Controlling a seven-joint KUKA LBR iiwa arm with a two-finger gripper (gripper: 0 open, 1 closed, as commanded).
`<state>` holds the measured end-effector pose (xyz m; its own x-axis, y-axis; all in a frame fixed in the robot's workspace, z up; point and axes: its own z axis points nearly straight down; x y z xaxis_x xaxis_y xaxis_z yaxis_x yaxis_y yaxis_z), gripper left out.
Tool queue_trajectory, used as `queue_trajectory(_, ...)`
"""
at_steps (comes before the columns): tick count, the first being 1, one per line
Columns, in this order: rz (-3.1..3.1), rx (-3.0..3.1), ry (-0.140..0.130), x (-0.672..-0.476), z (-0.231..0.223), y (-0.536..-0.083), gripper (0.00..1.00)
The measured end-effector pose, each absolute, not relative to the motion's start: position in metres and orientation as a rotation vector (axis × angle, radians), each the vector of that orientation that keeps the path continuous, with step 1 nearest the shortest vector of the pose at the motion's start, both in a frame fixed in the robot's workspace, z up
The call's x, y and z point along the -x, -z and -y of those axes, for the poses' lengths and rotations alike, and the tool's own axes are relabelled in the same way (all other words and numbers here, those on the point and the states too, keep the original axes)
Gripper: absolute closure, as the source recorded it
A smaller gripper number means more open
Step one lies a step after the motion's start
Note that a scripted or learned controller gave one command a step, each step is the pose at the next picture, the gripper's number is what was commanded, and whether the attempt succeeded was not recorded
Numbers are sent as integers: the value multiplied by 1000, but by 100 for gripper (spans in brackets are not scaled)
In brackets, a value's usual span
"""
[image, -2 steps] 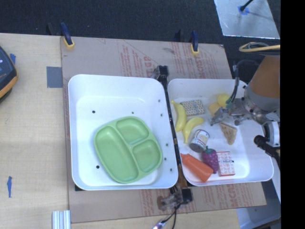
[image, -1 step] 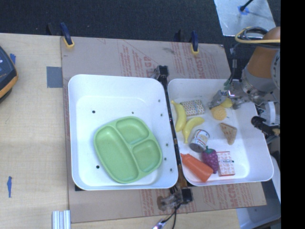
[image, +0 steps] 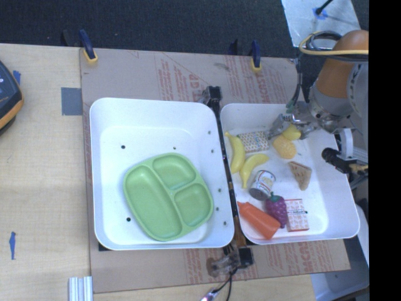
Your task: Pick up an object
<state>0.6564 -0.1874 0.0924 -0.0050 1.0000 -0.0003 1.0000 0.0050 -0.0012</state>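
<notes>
Lemon (image: 285, 147) (a yellow toy) lies in the right bin (image: 335, 221), just beside the jaws. Whether they are open, I cannot tell.

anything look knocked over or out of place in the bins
The small can in the right bin lies tipped on its side among the toy food. The green divided plate sits skewed in the left bin. Nothing spilled.

Two bins sit side by side. The left bin (image: 106, 168) holds a divided plate (image: 166, 196). The right bin (image: 335, 221) holds bananas (image: 244, 162), a can (image: 262, 184), a carrot (image: 258, 220) and grapes (image: 277, 209).
</notes>
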Motion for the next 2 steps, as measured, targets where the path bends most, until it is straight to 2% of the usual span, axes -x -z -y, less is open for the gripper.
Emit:
queue_trajectory(1, 2231, 2211, -5, -657, 188, -103, 100)
queue_trajectory(2, 2227, 2213, -3, -623, 88, -193, 100)
